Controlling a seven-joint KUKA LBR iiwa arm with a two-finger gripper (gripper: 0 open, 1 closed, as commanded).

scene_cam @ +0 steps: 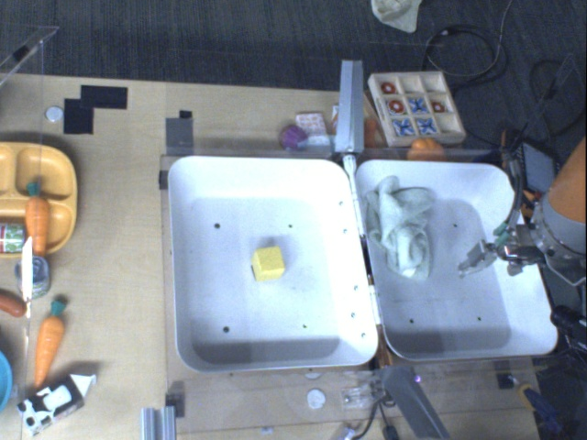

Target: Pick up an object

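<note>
A small yellow block (269, 263) lies near the middle of the left bin (202, 200). A crumpled pale cloth (401, 225) rests in the left half of the right bin (459, 328). My gripper (484, 248) reaches in from the right edge and hovers low over the right side of that bin, to the right of the cloth and apart from it. Its fingers (471, 260) stand open with nothing between them.
A metal divider (349, 108) runs between the bins at the back. Behind the bins sit a purple object (293, 137), a tic-tac-toe board (415, 106) and an orange ball (425, 148). Toy carrots (48, 335) and a yellow tray (37, 195) lie at the far left.
</note>
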